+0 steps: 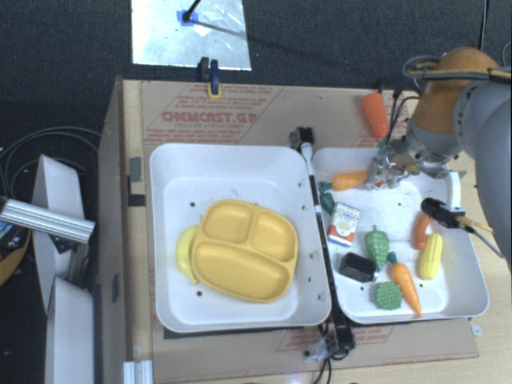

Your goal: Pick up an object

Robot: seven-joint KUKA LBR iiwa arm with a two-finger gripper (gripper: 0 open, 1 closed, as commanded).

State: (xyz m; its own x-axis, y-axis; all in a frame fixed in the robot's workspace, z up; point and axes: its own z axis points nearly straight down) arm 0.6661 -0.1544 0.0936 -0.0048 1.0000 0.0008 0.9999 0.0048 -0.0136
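Gripper: low at far edge of right bin, just beside small orange carrot; grip cannot be told from here.

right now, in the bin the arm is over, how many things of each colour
orange: 3, top carrot, bottom carrot, small piece
green: 2, pepper, bumpy piece
yellow: 1, corn
black: 1, block
white and red: 1, carton
total: 8
teal bit left out, too unclear

Divided tray in L bin, carton L of corn in R bin, carrot behind R bin on bench
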